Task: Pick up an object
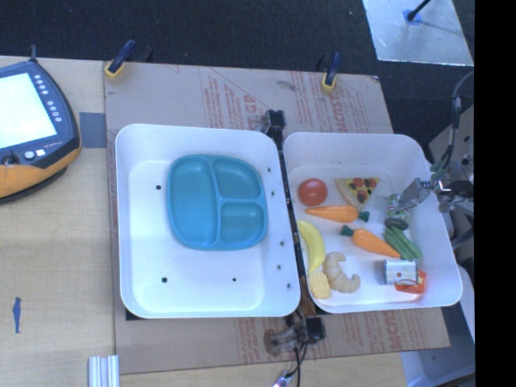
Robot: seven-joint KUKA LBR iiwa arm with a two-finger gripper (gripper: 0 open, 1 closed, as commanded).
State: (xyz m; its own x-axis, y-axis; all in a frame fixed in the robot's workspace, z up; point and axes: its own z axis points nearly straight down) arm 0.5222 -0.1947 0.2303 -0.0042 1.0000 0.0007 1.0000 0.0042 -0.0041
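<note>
The right bin (363, 146) holds toy food: a red tomato (313, 190), a pizza slice (357, 190), two carrots (332, 213) (375, 243), a yellow banana (313, 244), a corn cob (319, 284), a beige pastry piece (342, 272), green beans (401, 243) and a small white and red can (401, 274). My gripper (401, 206) reaches in from the right edge and hangs low over the right side of this bin. It is just above the green beans and right of the pizza slice. Nothing is visibly held.
The left bin (137, 216) holds a blue divided plate (216, 201). A tablet in an orange case (32, 127) lies at the far left of the bench. Clamps (119, 59) (329, 71) hold the cardboard sheet at the back.
</note>
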